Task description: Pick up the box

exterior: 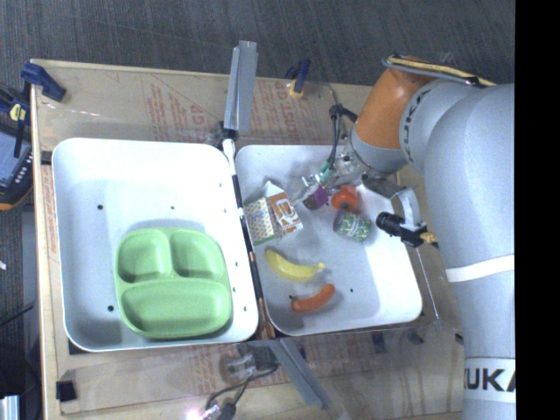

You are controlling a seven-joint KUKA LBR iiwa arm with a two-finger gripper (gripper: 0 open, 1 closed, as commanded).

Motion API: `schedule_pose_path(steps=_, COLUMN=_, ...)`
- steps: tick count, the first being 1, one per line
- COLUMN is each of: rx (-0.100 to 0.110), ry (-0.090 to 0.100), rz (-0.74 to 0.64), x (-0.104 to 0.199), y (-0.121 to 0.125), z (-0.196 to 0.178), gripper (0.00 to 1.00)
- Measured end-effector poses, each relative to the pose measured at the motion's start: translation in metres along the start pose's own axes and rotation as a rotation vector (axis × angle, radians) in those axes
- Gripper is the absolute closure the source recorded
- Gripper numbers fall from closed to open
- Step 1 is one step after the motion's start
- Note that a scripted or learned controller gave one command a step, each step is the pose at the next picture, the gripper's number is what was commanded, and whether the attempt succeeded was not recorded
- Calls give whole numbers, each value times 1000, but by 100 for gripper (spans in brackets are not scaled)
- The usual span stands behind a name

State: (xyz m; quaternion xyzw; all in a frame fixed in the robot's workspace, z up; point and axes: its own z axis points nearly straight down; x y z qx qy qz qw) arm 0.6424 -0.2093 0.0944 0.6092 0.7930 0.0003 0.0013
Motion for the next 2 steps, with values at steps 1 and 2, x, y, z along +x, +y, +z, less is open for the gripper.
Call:
schedule_pose_path(steps=1, rx=0, ry=1, rz=-3, x=1, y=1, z=-11, gripper=100)
schedule_pose_path(steps=2, rx=2, ry=1, rz=-112, x=93, y=12, z=-126, gripper=100)
